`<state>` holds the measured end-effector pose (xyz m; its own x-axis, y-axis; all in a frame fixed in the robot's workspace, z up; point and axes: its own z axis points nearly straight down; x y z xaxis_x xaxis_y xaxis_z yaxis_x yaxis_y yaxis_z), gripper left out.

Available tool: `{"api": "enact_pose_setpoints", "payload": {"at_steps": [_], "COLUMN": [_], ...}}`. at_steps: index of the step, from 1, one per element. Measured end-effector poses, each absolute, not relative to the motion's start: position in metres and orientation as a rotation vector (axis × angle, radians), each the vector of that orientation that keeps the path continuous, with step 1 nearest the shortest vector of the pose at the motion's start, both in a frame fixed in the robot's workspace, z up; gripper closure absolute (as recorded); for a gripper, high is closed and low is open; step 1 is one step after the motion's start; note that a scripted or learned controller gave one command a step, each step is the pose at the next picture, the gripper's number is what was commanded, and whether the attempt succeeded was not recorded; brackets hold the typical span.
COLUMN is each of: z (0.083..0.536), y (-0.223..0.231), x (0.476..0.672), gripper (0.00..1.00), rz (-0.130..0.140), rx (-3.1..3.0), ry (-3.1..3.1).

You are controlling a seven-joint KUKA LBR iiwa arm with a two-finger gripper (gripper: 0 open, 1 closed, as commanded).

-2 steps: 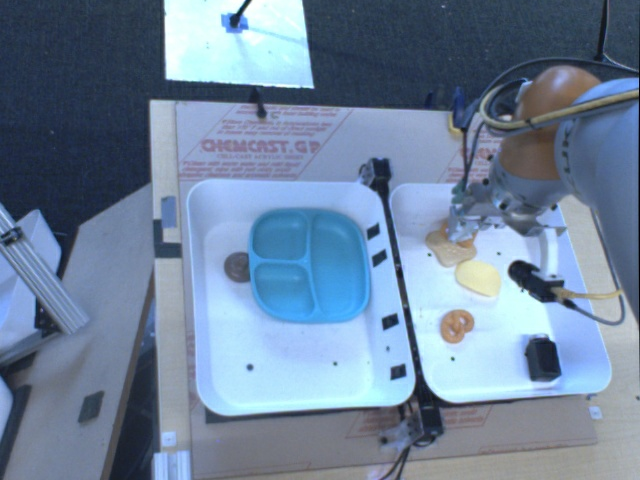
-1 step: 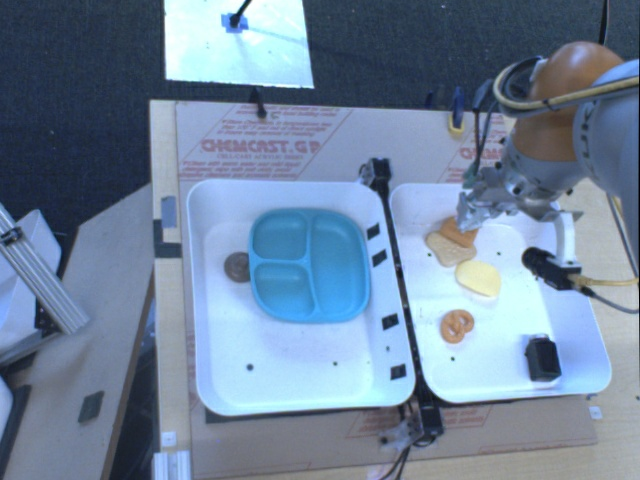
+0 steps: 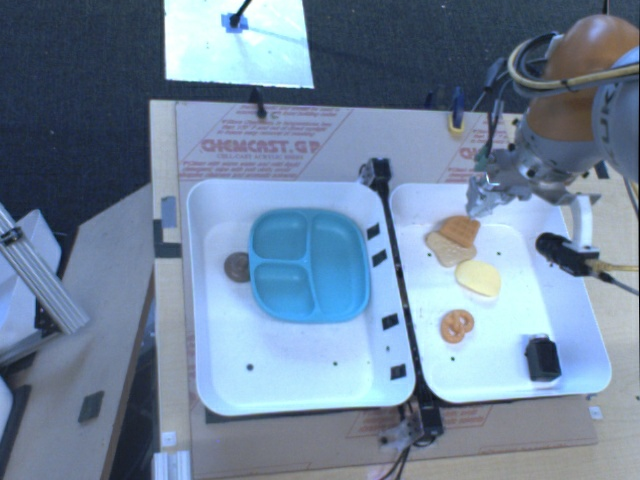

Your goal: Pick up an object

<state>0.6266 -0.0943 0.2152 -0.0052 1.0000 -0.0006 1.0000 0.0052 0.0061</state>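
The right bin [image 3: 570,368] holds a brown toast-like piece [image 3: 461,231] lying partly over a paler tan piece [image 3: 446,250]. A yellow wedge [image 3: 479,278], an orange pretzel [image 3: 457,325] and a small black block [image 3: 541,358] lie nearer the front. My gripper [image 3: 481,198] hangs at the bin's back edge, just above and slightly right of the brown toast piece. Nothing shows in its grasp.
In the left bin [image 3: 215,368] a blue divided plate [image 3: 306,266] lies beside a small grey-brown disc [image 3: 237,266]. A black divider [image 3: 390,268] runs between the bins. The arm's wrist and cables [image 3: 560,118] hang over the right bin's back right corner.
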Motion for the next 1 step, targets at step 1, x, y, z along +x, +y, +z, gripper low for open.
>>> {"api": "enact_pose_setpoints", "payload": {"at_steps": [1], "z": [0.2806], "y": [-0.0932], "x": [0.6302], "gripper": [1.0], "rz": [0.009], "rx": [2.209], "ry": [2.223]}}
